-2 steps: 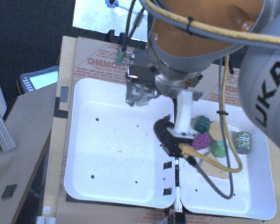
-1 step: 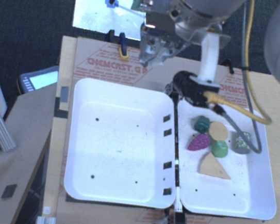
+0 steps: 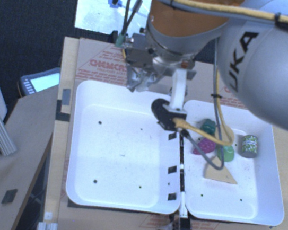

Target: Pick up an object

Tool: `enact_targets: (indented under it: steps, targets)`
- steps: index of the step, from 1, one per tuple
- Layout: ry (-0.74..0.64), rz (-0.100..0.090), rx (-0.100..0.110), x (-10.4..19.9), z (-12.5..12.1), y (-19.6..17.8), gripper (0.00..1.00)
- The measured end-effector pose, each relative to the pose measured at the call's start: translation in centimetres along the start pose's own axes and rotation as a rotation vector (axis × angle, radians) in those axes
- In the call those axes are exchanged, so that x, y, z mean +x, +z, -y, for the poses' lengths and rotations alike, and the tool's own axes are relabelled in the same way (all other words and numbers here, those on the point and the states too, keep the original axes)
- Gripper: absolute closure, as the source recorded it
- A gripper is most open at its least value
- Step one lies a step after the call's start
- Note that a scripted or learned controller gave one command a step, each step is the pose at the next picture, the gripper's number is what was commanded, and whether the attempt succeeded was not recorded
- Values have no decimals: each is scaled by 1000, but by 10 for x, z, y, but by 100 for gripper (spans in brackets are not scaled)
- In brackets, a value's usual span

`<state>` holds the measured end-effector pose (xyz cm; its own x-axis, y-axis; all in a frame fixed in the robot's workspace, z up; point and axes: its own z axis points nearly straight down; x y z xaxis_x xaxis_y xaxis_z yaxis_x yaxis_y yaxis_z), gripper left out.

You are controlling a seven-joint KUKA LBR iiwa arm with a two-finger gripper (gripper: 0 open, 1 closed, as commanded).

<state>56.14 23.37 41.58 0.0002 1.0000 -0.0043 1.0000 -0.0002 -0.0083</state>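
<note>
Objects for picking lie clustered in the right shallow white bin (image 3: 258,209): a flat tan triangular piece (image 3: 222,174) near the bin's middle, a magenta rounded item (image 3: 206,146) just above it, a green rounded item (image 3: 228,153) beside that, a teal item (image 3: 208,128) further back, and a small grey cylinder with a speckled label (image 3: 249,145) standing apart toward the right wall. The left shallow white bin (image 3: 77,182) sits beside it, the two meeting along a dark seam. Both rest on a sheet of printed cardboard (image 3: 101,62) on the table (image 3: 28,137). The grey arm with its orange band (image 3: 187,6) hangs over the far edge of the bins, and its pincer (image 3: 140,81) sits high above the left bin's back rim, with nothing seen between its tips; whether it is spread or closed I cannot tell. Yellow and grey cables (image 3: 213,135) droop from the arm across the cluster.
</note>
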Motion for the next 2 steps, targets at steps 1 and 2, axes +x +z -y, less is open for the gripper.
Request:
enact_targets:
  steps: [1, 2]
  targets:
    - [-4, -10, -23, 0, -23, -127, 100]
    - [-4, -5, -5, -38, 62, -118, 100]
